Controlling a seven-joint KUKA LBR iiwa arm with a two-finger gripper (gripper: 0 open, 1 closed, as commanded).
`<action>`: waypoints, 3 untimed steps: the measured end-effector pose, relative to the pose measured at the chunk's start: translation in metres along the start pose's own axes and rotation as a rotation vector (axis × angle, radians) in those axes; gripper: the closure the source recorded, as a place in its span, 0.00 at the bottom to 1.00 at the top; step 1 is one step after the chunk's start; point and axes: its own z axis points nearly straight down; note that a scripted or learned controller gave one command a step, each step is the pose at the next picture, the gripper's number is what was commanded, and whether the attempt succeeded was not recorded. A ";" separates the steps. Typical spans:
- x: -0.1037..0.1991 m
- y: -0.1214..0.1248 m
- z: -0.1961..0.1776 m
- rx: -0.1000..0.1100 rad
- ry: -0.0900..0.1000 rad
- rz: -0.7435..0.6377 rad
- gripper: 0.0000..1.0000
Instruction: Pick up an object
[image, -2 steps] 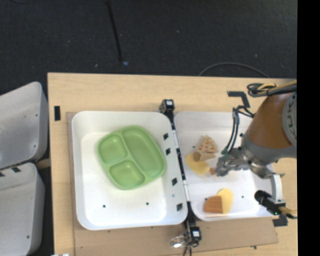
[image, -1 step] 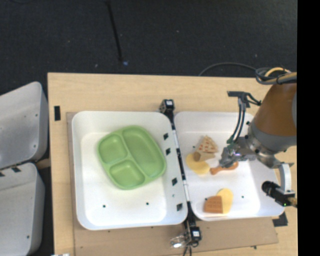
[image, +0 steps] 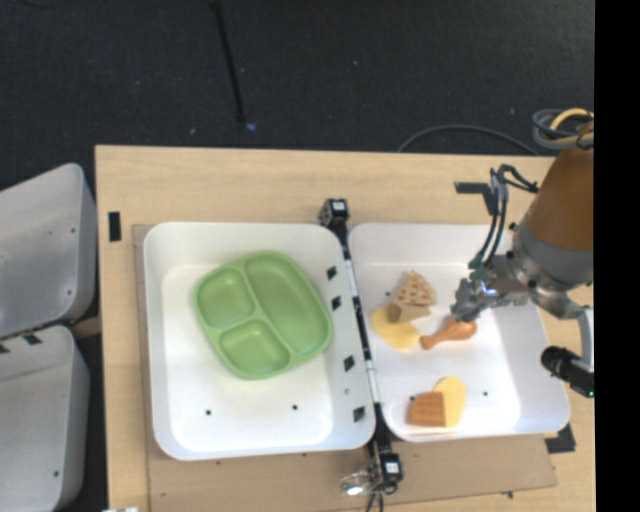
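1. Where the arm (image: 560, 215) reaches in from your right, you find its grey body and orange band over the right white plastic bin (image: 500, 415), with the two-finger gripper (image: 473, 303) low over the bin's middle.
2. You cannot tell the state of the hand: the view is too small and dark there.
3. Directly below the gripper lies an orange drumstick-shaped toy (image: 449, 335), tilted, its thick end toward the gripper. You can see them touching or nearly so; which one, you cannot tell, and nothing shows the toy clamped.
4. Just left of the drumstick you have a pale yellow rounded piece (image: 397, 331), touching or just beside the drumstick's thin end.
5. Above that sits a tan waffle-patterned wedge (image: 414, 291), with a small brown piece (image: 393, 313) at its lower left.
6. Near the bin's front wall you see an orange-brown square block (image: 427, 410) resting against a second pale yellow piece (image: 453, 396).
7. In the left white bin (image: 180, 420) you have a green plastic plate with three compartments (image: 262, 314), lying flat and slightly turned.
8. Both bins rest side by side on the tan wooden bench (image: 220, 185).
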 end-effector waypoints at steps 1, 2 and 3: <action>0.054 0.021 0.001 0.005 0.002 -0.004 1.00; 0.107 0.040 0.003 0.005 0.002 -0.004 1.00; 0.155 0.037 0.010 0.008 0.002 -0.002 1.00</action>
